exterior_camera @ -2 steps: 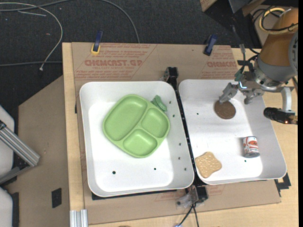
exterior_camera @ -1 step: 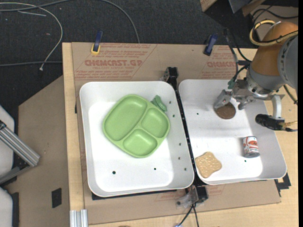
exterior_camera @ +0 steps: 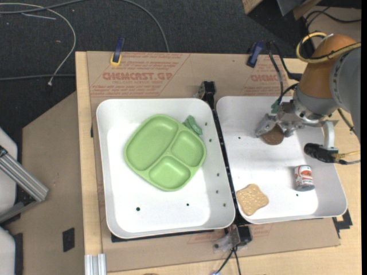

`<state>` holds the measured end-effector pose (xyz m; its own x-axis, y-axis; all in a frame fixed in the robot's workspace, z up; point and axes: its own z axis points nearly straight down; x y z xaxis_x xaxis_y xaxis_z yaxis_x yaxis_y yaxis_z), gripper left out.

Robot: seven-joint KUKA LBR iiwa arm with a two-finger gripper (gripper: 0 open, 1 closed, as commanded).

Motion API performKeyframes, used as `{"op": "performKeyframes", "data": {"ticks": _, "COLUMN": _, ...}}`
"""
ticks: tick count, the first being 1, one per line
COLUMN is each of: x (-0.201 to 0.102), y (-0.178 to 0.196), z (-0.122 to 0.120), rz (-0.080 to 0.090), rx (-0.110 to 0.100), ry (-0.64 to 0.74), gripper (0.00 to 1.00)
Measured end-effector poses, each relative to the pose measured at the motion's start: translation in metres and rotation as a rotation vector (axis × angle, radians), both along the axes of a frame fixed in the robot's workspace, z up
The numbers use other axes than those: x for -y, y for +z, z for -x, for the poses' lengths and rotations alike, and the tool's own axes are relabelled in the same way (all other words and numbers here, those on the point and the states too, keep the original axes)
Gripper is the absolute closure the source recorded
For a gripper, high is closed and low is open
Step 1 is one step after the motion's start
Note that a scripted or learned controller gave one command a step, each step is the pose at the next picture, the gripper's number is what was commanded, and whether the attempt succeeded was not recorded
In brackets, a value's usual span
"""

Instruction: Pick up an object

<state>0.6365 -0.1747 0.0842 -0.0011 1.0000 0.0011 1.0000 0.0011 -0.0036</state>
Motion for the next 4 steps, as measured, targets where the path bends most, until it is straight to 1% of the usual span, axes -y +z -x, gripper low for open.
{"op": "performKeyframes", "data": {"ticks": 1, "x": 0.0, "y": 0.013, "z": -0.002, "rz": 0.0, "rx": 0.005, "ry": 0.001, "gripper": 1.0}}
{"op": "performKeyframes", "data": {"ticks": 2, "x": 0.001, "y": 0.06, "z": -0.01, "rz": 0.003, "rx": 0.009, "ry": 0.0, "gripper": 1.0}}
{"op": "performKeyframes", "data": {"ticks": 3, "x": -0.006, "y": 0.111, "z": -0.005, "rz": 0.002, "rx": 0.008, "ry": 0.0, "gripper": 1.0}}
{"op": "performKeyframes", "data": {"ticks": 4, "x": -0.005, "y": 0.175, "z": 0.0, "rz": 0.003, "rx": 0.012, "ry": 0.0, "gripper": 1.0}}
